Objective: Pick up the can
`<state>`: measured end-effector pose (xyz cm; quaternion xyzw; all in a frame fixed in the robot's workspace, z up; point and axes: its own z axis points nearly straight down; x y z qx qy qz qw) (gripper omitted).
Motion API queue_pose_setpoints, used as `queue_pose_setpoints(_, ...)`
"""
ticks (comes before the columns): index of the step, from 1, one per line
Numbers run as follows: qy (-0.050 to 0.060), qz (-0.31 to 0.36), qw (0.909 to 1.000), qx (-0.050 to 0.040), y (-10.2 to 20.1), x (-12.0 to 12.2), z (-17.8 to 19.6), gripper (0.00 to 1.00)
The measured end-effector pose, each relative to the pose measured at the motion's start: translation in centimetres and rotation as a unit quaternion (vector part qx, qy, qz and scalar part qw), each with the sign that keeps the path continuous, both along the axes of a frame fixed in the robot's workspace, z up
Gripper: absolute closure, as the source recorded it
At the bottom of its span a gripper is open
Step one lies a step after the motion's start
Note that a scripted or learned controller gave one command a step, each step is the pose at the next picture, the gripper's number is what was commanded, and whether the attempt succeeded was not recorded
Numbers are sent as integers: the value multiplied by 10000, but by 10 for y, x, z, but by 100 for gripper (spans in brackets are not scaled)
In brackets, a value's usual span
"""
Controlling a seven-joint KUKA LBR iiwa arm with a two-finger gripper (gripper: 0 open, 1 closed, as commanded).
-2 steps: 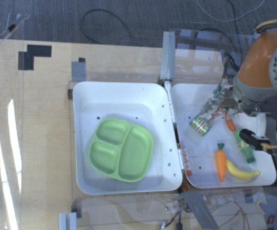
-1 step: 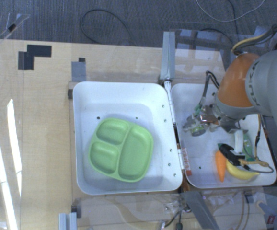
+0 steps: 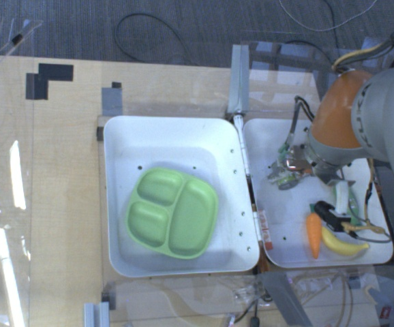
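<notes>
The gripper [image 3: 294, 163], its state unclear under the grey wrist, hung low in the shallow white right bin [image 3: 265, 142], with what seemed the crumpled silvery metal can [image 3: 281, 178] just below it, nearly touching, long axis undeterminable.

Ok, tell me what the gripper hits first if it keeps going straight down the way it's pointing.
Most likely the floor of the right bin. The gripper points down over its upper left part; the carrot and banana lie off toward the near corner. Depth under it is unclear.
</notes>
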<state>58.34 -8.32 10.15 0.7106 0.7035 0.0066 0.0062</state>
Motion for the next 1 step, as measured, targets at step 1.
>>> queue_pose_setpoints(1, 59, -484, 9988, 7, 66, 34, 85, 100)
